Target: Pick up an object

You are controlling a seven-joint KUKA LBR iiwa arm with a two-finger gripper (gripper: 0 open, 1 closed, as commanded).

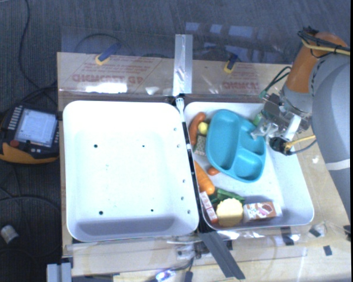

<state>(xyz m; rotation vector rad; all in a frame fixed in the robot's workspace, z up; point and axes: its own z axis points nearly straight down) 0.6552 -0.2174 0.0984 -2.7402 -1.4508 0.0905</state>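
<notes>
The right bin [297, 198] holds the objects. A blue two-compartment dish [235, 145] lies tilted in its upper half. Along the bin's left wall lie an orange carrot [195, 126], a small yellow-green ball [203, 128] and a second carrot [205, 182]. At the front are a pale yellow block [229, 210], a small drink carton [260, 210] and a green piece [226, 194]. My gripper [263, 128] hangs at the bin's upper right, right at the blue dish's right rim. Whether it touches the rim I cannot tell.
The left bin [129, 175] stands beside the right one, a raised divider [188, 157] between them. The arm's grey body [335, 116] overhangs the right bin's far right side. A handheld pendant [29, 134] lies on the floor at the left.
</notes>
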